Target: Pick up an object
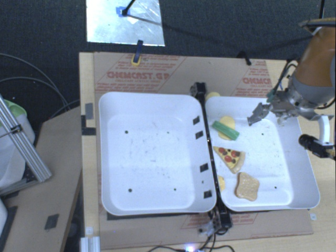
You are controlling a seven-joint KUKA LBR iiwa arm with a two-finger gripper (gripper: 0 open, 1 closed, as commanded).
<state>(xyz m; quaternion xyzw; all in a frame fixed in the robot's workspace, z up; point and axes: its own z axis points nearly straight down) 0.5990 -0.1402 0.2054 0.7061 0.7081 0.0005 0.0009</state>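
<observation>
A toast slice [247,186] lies nearest, by the right bin's [294,156] front edge, with a pizza slice [231,157] just behind it and a green stick [226,130] over a yellow piece [228,122] further back. The jaws [268,113] hang apart above the bin's back edge, holding nothing.

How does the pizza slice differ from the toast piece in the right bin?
The pizza slice is triangular, yellow with red and green toppings; the toast piece is squarish, plain tan. The pizza slice lies nearer the divider between the bins, the toast piece nearer the bin's front edge. Both lie flat in the right bin, apart from the pincer.
</observation>
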